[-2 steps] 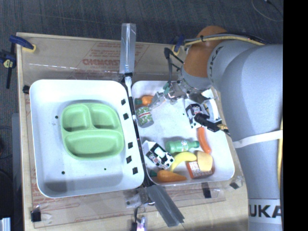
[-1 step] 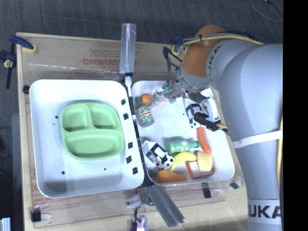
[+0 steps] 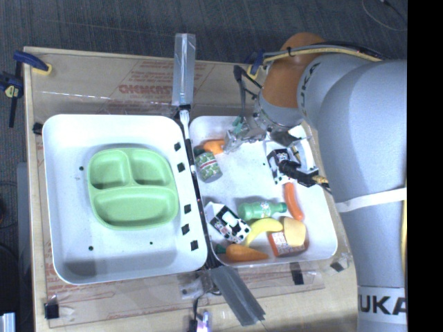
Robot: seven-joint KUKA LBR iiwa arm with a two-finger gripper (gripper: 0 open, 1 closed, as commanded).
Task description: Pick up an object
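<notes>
My gripper (image 3: 239,135) hangs low over the back of the right bin (image 3: 325,237), just right of a small orange piece (image 3: 214,145) near the bin's back left corner. Nothing shows between its tips. A small can with a green label (image 3: 206,166) lies just in front of the orange piece, by the bin's left wall. Toward the front lie a green bottle (image 3: 261,208), a yellow banana (image 3: 259,228), a black-and-white box (image 3: 230,223), an orange carrot (image 3: 246,253) and an orange-and-yellow packet (image 3: 291,237).
The left bin (image 3: 59,254) holds a green divided plate (image 3: 133,187). A red-orange stick (image 3: 293,199) and a white-and-black item (image 3: 282,161) lie by the right bin's right wall, partly under the arm (image 3: 346,116). A bare patch of floor lies in the right bin's middle.
</notes>
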